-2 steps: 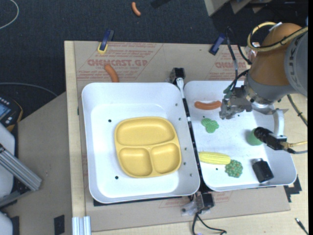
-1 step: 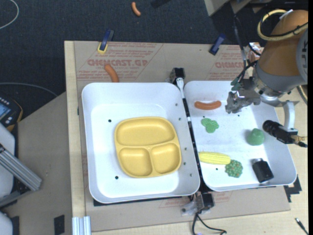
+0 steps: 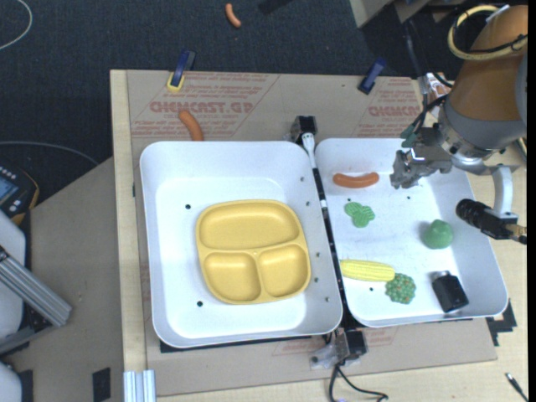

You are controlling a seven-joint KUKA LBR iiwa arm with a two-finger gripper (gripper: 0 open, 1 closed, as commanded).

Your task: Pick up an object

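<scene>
A: where's the target?

B: taking the sausage (image 3: 356, 178) as my pick. It lies in the right bin (image 3: 494, 266), near that bin's far edge, long axis running left-right across the view, slight curve

A: and you relative to it?

B: my gripper (image 3: 408, 174) sits just right of the sausage's right end, close but apart from it. Nothing between my fingers as far as I can see; how far apart they stand I can't tell from this angle

A: so the move?

B: judgement: a short shift left along the sausage's axis to its middle, fingers closing across the short width, then down

A: clearance?

B: from the sausage: bare floor on its near side before the small green piece (image 3: 360, 214). Bin's far wall is close behind it, that's the tight side. Green ball (image 3: 437, 234), corn (image 3: 367, 269), broccoli (image 3: 400, 289) and black block (image 3: 450, 291) are all well nearward. Left bin with the yellow tray (image 3: 251, 249) is across the divider, out of my path
</scene>
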